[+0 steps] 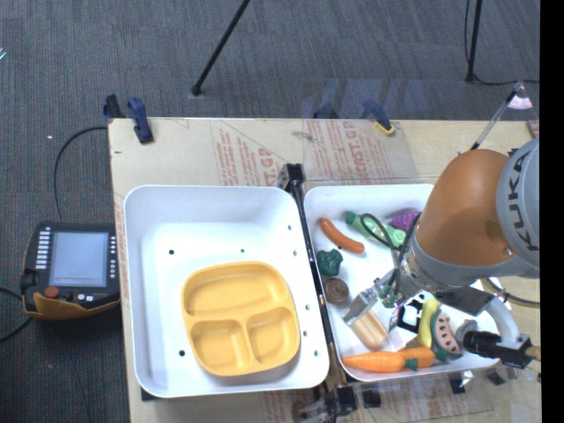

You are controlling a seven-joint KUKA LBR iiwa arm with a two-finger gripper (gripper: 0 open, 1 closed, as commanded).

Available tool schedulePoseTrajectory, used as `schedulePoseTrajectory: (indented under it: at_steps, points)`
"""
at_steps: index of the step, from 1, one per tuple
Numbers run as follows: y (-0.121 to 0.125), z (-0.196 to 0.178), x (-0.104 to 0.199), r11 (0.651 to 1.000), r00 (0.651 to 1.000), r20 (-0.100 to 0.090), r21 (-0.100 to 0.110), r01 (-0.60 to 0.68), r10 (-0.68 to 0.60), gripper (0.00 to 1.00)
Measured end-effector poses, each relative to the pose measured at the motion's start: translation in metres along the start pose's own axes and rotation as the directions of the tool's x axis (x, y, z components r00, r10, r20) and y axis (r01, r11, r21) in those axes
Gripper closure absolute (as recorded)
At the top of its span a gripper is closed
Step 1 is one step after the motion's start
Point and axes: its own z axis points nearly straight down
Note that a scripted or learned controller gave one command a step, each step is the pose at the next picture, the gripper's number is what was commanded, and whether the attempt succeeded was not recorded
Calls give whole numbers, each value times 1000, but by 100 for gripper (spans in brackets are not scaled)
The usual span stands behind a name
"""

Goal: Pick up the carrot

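Where carrot [386, 360] hugs bin [352, 370] front edge, cramped

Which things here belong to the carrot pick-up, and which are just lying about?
Job: carrot, gripper, right bin.
Lying about: yellow tray, sausage, broccoli, banana, watermelon slice, left bin.

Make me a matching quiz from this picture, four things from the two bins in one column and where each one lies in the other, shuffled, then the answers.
Things:
1. carrot
2. yellow tray
3. sausage
4. broccoli

Places:
A. in the left bin
B. along the right bin's near edge
C. toward the right bin's far side
D. beside the divider, below the sausage

Pairs: 1-B, 2-A, 3-C, 4-D
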Motion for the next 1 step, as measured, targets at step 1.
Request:
schedulePoseTrajectory:
  at_steps: [1]
  points:
    - [8, 1, 17, 975, 975, -3, 4, 224, -224, 0]
